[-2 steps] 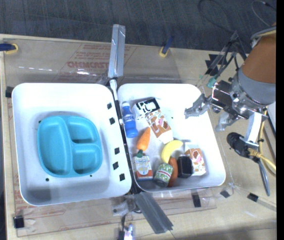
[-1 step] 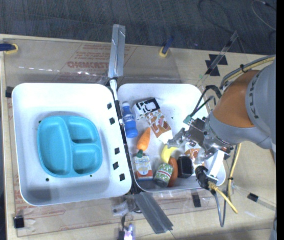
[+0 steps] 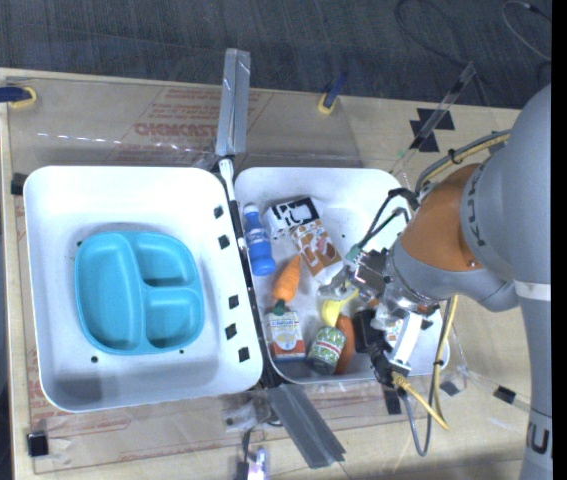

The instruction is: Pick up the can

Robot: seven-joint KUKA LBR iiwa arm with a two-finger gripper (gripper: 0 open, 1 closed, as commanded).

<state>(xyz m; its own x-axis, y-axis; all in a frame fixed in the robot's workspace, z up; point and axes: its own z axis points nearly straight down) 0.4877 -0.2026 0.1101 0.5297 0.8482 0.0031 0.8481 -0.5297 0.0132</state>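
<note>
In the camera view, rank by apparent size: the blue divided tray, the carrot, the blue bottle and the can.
1. Blue divided tray, by far the largest.
2. Blue bottle and carrot: they look alike, so I won't rank them.
3. Can, green and orange, seems slightly smaller, though its tilt makes this unsure.

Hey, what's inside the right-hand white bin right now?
The right bin holds a blue bottle, a carrot, a snack packet, small cans and a carton. The arm covers whatever lies beneath it.
</note>
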